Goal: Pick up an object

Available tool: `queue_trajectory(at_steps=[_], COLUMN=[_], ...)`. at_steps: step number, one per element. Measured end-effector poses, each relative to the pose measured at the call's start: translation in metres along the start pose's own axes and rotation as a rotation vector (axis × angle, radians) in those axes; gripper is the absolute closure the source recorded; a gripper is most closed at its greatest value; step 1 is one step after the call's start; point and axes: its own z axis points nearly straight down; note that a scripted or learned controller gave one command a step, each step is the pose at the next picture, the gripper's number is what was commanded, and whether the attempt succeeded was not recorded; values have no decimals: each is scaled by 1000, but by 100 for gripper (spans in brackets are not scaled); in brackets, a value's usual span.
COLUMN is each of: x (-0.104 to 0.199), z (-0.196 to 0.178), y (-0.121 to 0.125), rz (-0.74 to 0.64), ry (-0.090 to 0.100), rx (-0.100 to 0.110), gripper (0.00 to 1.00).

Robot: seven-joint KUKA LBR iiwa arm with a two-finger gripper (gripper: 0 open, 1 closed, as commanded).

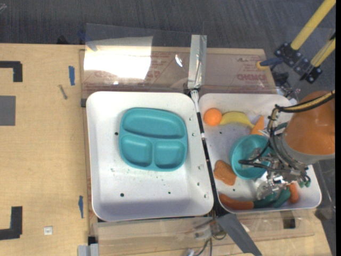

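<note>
From my remote seat, I saw the gripper (277, 176) low in the right bin (314, 196), at about four o'clock in the picture, crowded among the toys. I could not tell its state or whether it had hold of anything; the metalwork blurred into the clutter. The teal bowl (246, 156) sat just at its nine o'clock, the orange ball (212, 117) and banana (236, 119) toward eleven, and an orange piece (224, 173) further out at nine. The left bin (101, 196) held the teal divided plate (153, 138). I judged the pick not yet made: nothing visibly lifted, so grasping and raising remained.
</note>
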Motion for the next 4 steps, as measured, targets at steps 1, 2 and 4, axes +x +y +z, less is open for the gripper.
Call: queue_trajectory(at_steps=[1,2,4], x=[-14,-26,-66], z=[0,0,1], y=[-9,-3,-10], rz=[-522,-606,-167], ry=[-8,-2,-1], rx=[2,0,-4], gripper=[0,0,0])
